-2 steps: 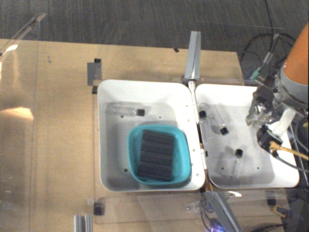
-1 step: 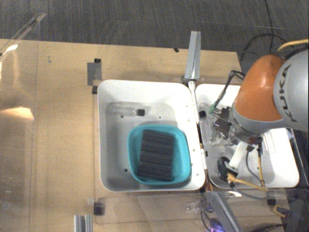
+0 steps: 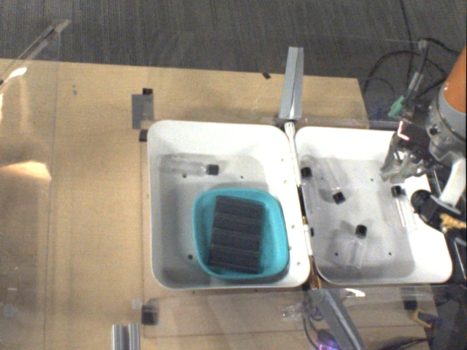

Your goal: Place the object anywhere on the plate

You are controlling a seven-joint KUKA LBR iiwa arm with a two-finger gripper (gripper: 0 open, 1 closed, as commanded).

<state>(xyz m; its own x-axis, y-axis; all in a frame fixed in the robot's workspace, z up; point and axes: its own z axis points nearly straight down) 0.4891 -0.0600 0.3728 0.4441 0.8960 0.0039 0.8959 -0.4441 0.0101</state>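
Resting on the teal plate (image 3: 273, 228) in the left bin (image 3: 168, 195), the dark ridged object (image 3: 236, 234) looks already delivered, so the task seems done. The claw (image 3: 403, 160) hovers over the right bin's (image 3: 379, 268) far edge; whether it is apart or together I cannot tell. Only withdrawal appears left.

plate (image 3: 274, 228): teal, plain | object (image 3: 237, 234) on plate: dark grey-black, ribbed in crosswise bands | left bin (image 3: 168, 195): white | right bin (image 3: 408, 257): white, dotted with small black pieces | worktop (image 3: 73, 195): pale tan wood | far floor (image 3: 182, 13): dark grey weave | arm (image 3: 456, 97): grey, orange band
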